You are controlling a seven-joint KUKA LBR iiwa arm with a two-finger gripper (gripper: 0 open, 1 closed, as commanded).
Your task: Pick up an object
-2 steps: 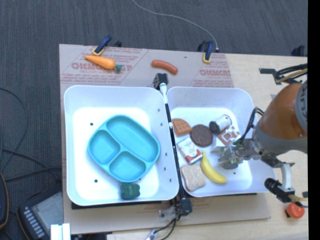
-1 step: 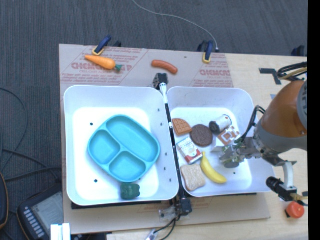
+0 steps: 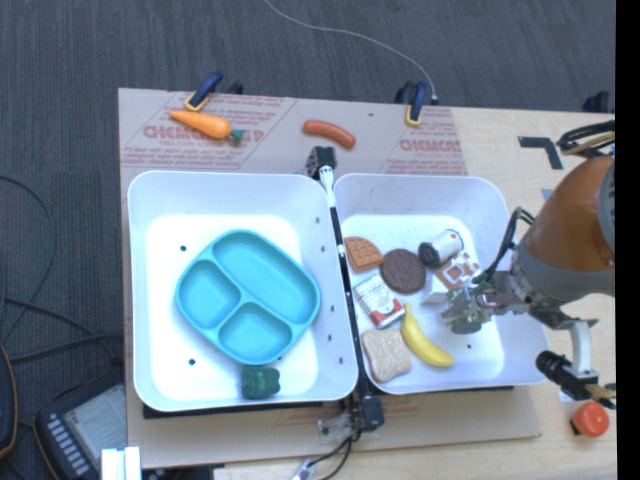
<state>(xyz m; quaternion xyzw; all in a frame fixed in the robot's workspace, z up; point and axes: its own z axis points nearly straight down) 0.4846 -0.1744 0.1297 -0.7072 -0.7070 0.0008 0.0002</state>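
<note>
The right bin (image 3: pixel 480 196) holds a waffle (image 3: pixel 362 253), a round brown cookie (image 3: pixel 404 270), a small can (image 3: pixel 440 247), a red and white packet (image 3: pixel 377 299), a banana (image 3: pixel 426 341) and a slice of bread (image 3: pixel 386 355). My gripper (image 3: pixel 466 310) is low in this bin, to the right of the banana and just below a second red and white packet (image 3: pixel 460 269). The arm's orange band (image 3: pixel 575 223) rises behind it at the right. The wrist blocks the view of what lies under the gripper.
The left bin (image 3: pixel 150 268) holds a blue divided plate (image 3: pixel 248 295) and a dark green lump (image 3: pixel 260 381) near its front wall. On the cardboard behind the bins lie a toy carrot (image 3: pixel 205 125) and a sausage (image 3: pixel 329 133). Clamps sit along the back edge.
</note>
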